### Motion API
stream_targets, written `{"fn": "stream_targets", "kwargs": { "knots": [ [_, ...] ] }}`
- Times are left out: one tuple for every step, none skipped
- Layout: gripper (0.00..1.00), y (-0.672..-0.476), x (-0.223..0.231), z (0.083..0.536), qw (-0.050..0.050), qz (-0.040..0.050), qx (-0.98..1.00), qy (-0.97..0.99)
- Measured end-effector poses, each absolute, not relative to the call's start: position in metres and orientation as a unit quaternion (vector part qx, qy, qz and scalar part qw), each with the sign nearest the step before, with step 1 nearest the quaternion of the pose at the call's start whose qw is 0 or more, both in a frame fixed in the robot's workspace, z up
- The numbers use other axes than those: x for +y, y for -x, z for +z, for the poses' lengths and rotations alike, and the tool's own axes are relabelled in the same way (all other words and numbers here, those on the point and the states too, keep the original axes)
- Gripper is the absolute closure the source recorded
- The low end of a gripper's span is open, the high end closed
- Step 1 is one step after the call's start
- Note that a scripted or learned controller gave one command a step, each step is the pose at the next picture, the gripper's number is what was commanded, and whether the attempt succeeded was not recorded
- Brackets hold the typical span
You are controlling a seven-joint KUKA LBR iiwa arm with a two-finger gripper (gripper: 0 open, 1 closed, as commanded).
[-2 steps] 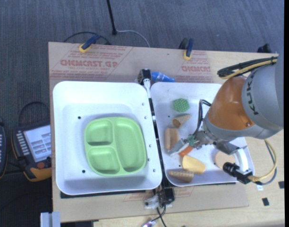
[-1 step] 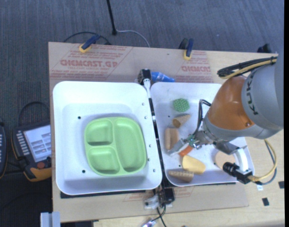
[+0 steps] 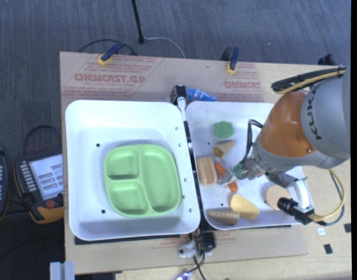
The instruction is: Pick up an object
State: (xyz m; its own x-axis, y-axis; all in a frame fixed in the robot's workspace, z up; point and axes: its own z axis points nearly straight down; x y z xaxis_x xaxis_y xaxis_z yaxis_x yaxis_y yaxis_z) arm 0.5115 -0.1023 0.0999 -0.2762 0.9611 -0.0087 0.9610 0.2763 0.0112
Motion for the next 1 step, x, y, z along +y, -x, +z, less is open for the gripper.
{"fn": "stream_targets", "kwargs": {
  "knots": [
    [1.0,-0.5113,-0.1021,0.109,0.006,0.0016,0.799,-0.602]
  ]
}}
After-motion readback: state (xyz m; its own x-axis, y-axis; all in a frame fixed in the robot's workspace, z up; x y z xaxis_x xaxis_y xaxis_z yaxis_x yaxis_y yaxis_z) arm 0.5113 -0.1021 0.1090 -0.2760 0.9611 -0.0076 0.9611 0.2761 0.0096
